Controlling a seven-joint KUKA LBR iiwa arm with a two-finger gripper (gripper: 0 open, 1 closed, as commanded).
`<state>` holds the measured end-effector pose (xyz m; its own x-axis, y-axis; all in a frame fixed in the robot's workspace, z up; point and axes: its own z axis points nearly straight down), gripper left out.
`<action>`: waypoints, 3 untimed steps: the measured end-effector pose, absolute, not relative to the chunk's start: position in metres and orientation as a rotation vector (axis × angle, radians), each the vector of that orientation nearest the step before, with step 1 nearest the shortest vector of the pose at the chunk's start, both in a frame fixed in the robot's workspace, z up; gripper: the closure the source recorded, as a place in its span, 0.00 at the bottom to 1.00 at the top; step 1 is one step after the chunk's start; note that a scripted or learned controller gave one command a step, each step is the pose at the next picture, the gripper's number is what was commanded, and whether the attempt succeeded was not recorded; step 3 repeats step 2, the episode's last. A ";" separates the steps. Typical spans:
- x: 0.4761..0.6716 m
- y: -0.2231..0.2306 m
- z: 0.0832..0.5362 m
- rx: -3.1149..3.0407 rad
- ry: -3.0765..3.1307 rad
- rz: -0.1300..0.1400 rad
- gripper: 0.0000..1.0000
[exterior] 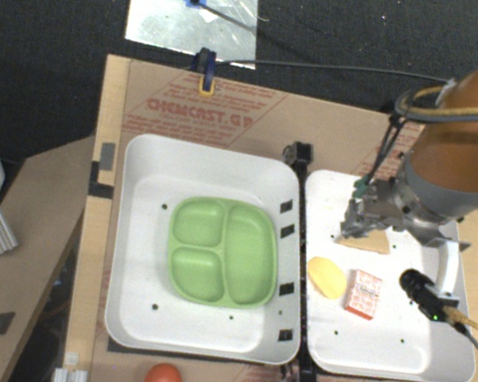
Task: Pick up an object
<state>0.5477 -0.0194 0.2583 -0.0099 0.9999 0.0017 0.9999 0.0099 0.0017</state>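
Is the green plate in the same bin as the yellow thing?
No, the green plate lies in the left bin, the yellow thing in the right bin.

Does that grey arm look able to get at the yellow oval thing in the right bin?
Probably yes: the yellow oval object lies uncovered on the bin floor, just below-left of the gripper, apart from the red-and-white packet beside it.

Even, bright overhead light is cast on both white bins [225,167], with soft shadows. Glare is seen on a foil sheet [196,4]; focus is slightly soft.
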 end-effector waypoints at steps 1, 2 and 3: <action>0.552 0.034 0.247 2.211 2.233 0.003 1.00; 0.534 0.086 0.246 2.211 2.234 0.002 1.00; 0.534 0.086 0.246 2.211 2.234 0.002 1.00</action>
